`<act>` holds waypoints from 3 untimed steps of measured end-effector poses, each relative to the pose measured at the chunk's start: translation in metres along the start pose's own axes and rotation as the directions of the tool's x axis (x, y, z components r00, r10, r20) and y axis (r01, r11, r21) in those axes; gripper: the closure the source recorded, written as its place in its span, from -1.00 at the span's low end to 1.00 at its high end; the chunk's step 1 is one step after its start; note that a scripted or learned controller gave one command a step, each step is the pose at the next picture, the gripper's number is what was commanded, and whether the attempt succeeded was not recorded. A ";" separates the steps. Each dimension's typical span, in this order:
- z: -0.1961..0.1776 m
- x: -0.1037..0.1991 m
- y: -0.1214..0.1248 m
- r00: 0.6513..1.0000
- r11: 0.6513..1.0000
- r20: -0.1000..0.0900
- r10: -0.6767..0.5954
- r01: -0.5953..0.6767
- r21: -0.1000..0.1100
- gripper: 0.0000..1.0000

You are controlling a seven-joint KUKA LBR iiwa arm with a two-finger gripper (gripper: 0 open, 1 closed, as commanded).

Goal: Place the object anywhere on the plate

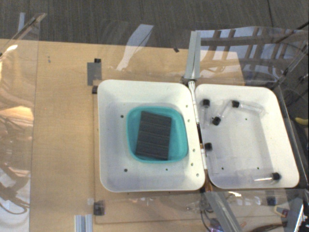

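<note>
One dark ribbed block (153, 136) already lies flat inside the teal plate (133, 124) at centre frame; gripper state cannot be told, so a clumsy re-grasp might drag it off.

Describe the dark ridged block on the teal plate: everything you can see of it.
The dark ridged block is a flat charcoal-grey rectangle with fine parallel grooves running across its top, matte like foam or rubber. It lies flat, tilted slightly off square, wholly inside the teal plate, which sits in the left white bin. Only the plate touches it.
</note>
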State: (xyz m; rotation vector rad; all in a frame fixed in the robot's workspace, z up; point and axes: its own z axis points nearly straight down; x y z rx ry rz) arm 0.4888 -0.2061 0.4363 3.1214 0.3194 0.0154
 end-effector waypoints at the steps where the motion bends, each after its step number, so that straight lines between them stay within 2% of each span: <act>1: 0.000 0.000 0.000 1.000 1.000 0.000 0.000 0.000 0.000 -1.00; 3: 0.000 0.000 0.000 1.000 1.000 0.000 0.000 0.000 0.000 -1.00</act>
